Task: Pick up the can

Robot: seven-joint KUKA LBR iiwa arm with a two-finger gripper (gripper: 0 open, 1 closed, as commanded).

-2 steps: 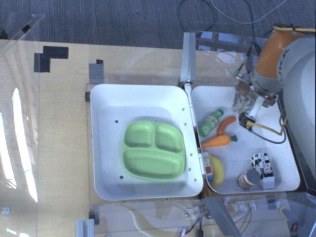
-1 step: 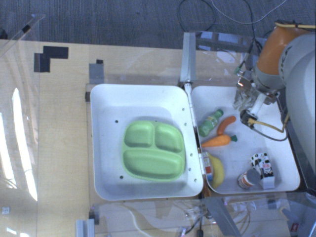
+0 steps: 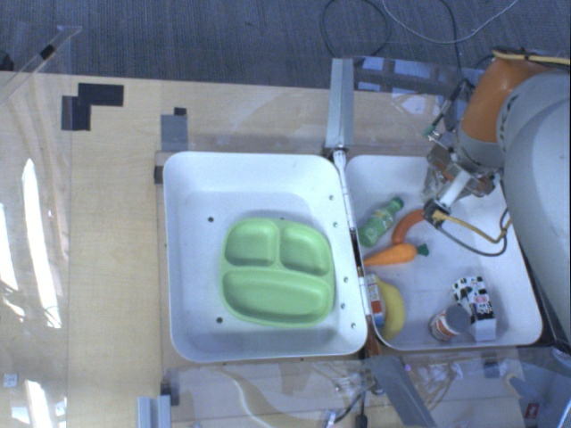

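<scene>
Your can (image 3: 443,325) lies at the right bin's (image 3: 390,178) near edge, beside a cow-print box (image 3: 473,298). The end effector (image 3: 439,179) hovers by the far side, well apart; you cannot tell its grip state.

bright even overhead light, slightly soft overall, left bin (image 3: 192,172) white near blown out, faint soft shadow around green tray (image 3: 277,270), streaky glare on clear panel (image 3: 31,230) far left, arm (image 3: 540,150) blurry at right edge

My wooden bench (image 3: 98,266) held one white bin (image 3: 192,266) and a second white bin (image 3: 513,283), side by side.
</scene>
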